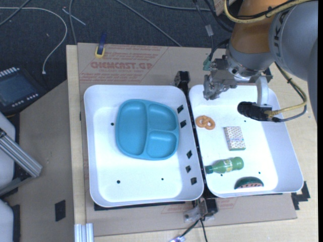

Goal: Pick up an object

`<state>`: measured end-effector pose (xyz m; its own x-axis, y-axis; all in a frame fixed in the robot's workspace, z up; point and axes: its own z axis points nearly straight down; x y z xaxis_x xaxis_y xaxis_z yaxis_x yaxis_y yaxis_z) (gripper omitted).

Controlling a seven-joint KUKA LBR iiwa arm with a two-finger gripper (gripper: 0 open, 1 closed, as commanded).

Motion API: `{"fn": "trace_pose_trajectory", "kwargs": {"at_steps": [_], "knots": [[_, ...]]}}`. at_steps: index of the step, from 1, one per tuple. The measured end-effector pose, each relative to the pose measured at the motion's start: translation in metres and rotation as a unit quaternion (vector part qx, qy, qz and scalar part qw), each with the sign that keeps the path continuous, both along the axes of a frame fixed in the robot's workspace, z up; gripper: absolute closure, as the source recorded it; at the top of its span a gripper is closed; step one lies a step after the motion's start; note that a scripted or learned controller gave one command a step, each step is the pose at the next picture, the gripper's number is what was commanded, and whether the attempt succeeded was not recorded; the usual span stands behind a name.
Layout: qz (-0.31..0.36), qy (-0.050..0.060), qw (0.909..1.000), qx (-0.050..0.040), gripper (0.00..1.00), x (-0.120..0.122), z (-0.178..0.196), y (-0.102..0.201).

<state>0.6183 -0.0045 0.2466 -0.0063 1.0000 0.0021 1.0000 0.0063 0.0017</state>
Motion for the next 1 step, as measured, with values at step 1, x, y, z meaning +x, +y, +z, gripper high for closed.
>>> {"fn": "trace_pose_trajectory", "kwargs": {"at_steps": [1], "knots": [[0.000,0.002,1.0000,0.0000,1.00,0.0059,-0.0147,0.0533]]}}
